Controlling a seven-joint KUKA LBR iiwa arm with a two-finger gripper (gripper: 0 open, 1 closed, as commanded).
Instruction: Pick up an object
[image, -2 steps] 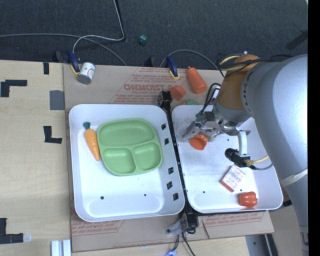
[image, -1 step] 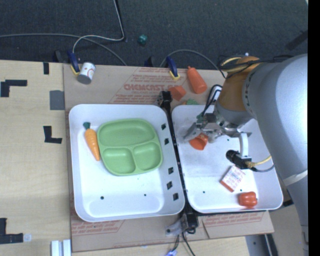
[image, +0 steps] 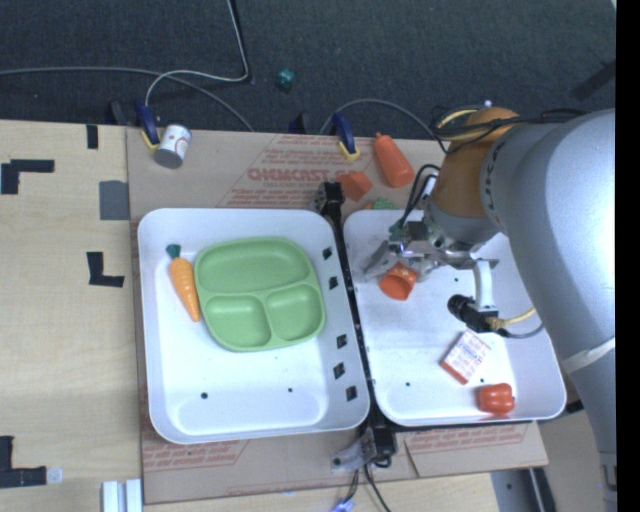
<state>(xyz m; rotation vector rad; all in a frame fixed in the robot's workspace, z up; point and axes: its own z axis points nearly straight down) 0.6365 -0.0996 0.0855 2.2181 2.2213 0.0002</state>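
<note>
My gripper (image: 400, 258) hangs low over the upper left part of the right bin (image: 420, 390). A small orange piece (image: 397, 284) lies right under its tip, touching or nearly touching it. Nearer the front of the same bin lie a red and white packet (image: 466, 357) and a red tomato-like piece (image: 496, 398). The left bin (image: 160, 380) holds a green divided plate (image: 260, 293) with an orange carrot (image: 184, 285) along its left side.
Behind the bins, on the cardboard, lie an orange bottle-shaped piece (image: 392, 160), a smaller orange piece (image: 357, 185) and a small white can (image: 173, 144). Black clips line the wall between the two bins. The grey arm covers the right bin's far right part.
</note>
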